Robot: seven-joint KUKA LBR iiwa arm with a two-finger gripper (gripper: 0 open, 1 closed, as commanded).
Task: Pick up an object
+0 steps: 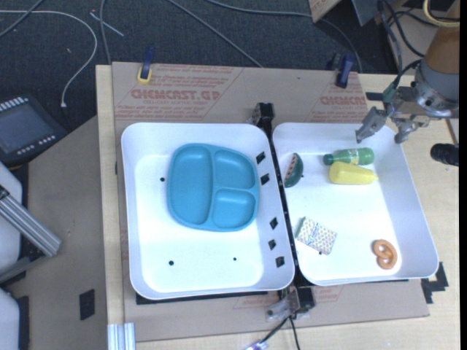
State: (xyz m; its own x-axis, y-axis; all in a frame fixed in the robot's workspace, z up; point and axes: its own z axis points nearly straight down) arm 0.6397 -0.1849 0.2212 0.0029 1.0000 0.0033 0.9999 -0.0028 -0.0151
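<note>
Overhead view of two white bins side by side. Nearest in the right bin point(416, 217) lie a pretzel point(384, 254) and a patterned packet point(318, 235), loose for picking. Farther back, a yellow block point(351, 174) touches a green bottle point(350, 157). Just beyond the bottle, the gripper point(387, 128) hovers open and empty.

Even, bright overhead light, soft shadows, mild glare on the white bins point(146, 268), and slightly soft focus throughout.
</note>
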